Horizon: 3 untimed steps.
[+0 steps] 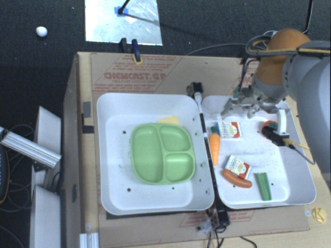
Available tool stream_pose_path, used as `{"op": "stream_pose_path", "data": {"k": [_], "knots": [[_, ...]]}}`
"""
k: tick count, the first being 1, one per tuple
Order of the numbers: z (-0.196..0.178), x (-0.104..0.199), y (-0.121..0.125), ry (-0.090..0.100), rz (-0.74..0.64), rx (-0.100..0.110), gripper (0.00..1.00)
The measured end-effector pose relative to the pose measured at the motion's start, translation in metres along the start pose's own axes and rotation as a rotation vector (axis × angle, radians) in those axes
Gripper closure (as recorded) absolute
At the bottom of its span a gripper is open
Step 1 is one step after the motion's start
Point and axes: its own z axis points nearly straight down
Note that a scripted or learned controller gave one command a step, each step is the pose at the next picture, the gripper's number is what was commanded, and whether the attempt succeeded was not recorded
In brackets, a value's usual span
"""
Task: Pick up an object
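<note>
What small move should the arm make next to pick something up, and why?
Probably ease down toward the small box beside the carrot's leafy end: the gripper hangs over the right bin's far end, and that box lies nearest it.

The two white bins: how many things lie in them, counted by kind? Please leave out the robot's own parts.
green divided plate: 1
yellow flat piece, partly hidden behind the plate: 1
carrot: 1
small printed cartons: 2
sausage: 1
green stick: 1
Total: 7
</note>
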Motion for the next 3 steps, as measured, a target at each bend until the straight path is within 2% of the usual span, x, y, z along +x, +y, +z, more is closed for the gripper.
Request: {"op": "stream_pose_path", "data": {"k": [1,2,3], "knots": [[0.011,-0.012,-0.001,0.001,0.006,0.003,0.00],[0.000,-0.012,0.000,0.000,0.004,-0.001,1.00],[0.000,-0.012,0.000,0.000,0.004,-0.001,0.00]]}}
